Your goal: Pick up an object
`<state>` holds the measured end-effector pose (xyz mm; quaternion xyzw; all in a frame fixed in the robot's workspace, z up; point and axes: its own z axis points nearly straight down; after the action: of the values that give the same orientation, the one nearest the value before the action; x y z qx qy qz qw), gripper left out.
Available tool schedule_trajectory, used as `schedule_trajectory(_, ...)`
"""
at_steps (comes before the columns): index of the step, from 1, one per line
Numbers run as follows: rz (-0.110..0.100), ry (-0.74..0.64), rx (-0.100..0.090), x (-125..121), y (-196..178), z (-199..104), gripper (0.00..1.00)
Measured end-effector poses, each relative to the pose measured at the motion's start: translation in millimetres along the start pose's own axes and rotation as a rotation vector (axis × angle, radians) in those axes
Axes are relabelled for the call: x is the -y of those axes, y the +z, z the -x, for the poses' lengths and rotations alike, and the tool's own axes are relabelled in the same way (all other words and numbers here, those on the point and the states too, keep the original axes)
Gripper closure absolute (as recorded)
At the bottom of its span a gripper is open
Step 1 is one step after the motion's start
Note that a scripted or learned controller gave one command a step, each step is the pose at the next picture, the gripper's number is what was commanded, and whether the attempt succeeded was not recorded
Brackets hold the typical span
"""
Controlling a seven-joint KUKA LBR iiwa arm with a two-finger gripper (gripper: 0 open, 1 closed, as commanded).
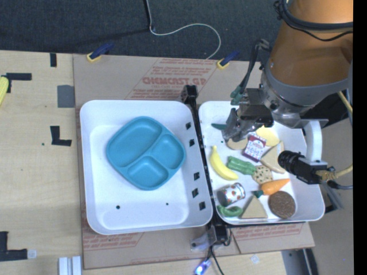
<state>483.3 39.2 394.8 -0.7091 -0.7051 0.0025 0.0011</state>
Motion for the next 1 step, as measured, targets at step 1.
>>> schedule_trajectory(1, 0.001, -0.008, -0.001, -0.1, 48.9, -36.0, 1.0)
